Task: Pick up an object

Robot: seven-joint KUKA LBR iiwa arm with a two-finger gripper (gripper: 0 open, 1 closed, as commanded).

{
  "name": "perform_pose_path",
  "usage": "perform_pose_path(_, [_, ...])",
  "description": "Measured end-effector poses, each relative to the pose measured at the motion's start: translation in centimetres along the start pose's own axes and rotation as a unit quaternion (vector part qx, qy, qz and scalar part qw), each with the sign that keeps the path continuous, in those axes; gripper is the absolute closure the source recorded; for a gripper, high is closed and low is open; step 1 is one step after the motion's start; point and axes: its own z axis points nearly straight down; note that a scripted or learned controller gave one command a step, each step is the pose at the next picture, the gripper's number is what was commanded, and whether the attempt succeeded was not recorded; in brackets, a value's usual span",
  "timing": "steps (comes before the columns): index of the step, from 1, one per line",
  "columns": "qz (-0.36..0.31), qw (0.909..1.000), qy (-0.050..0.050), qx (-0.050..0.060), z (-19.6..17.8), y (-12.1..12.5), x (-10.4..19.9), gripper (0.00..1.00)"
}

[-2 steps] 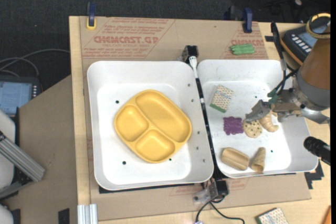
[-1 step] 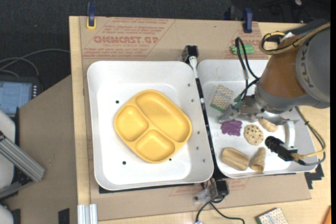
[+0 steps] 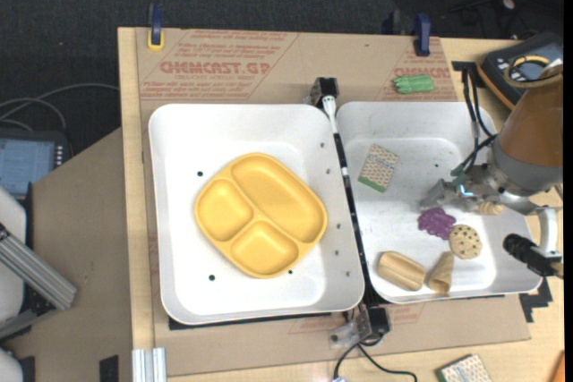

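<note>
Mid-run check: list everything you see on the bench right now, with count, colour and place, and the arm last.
bins: 2, white, side by side on the bench
divided plate: 1, yellow, left bin centre
patterned card: 1, green and white, right bin, upper left
purple piece: 1, right bin centre
cookie: 1, tan, speckled, right of purple piece
bread roll: 1, tan, right bin front
cone: 1, tan, beside roll
green piece: 1, on board behind right bin
gripper: 1, grey arm, above purple piece

Bright, even light falls from above. The white bins [image 3: 170, 192] shine a little. Shadows are soft and small. The picture looks slightly fuzzy.
</note>
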Motion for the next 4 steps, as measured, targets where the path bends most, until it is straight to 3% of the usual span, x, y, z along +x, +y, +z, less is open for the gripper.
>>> perform_pose_path(1, [-0.002, 1.0000, 0.002, 0.004, 0.0, -6.2, 6.6, 0.00])
perform_pose_path(2, [-0.004, 1.0000, 0.000, -0.001, 0.0, 0.2, 10.2, 0.00])
perform_pose_path(3, [-0.001, 1.0000, -0.003, -0.005, -8.0, 6.2, 4.0, 0.00])
perform_pose_path(4, [0.000, 1.0000, 0.000, -0.001, 0.1, 3.2, 7.3, 0.00])
